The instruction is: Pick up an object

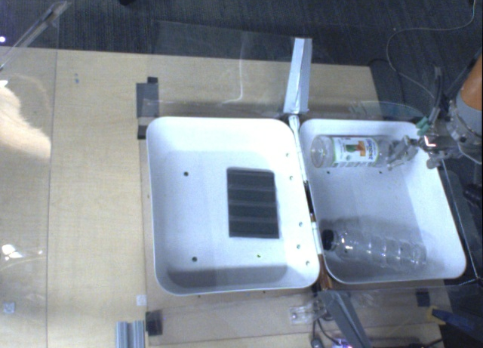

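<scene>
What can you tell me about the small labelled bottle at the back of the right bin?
The labelled bottle lies on its side along the back wall of the right bin, its long axis running left to right. It looks like clear plastic with a white label bearing green and orange marks; its left end looks rounded and pale. The gripper sits right at its right end, whether touching I cannot tell. A larger clear bottle lies apart from it, near the front of the same bin.

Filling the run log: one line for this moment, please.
hand: right bin, by labelled bottle | clear bottle: lying near front | left bin: dark slatted block
</scene>
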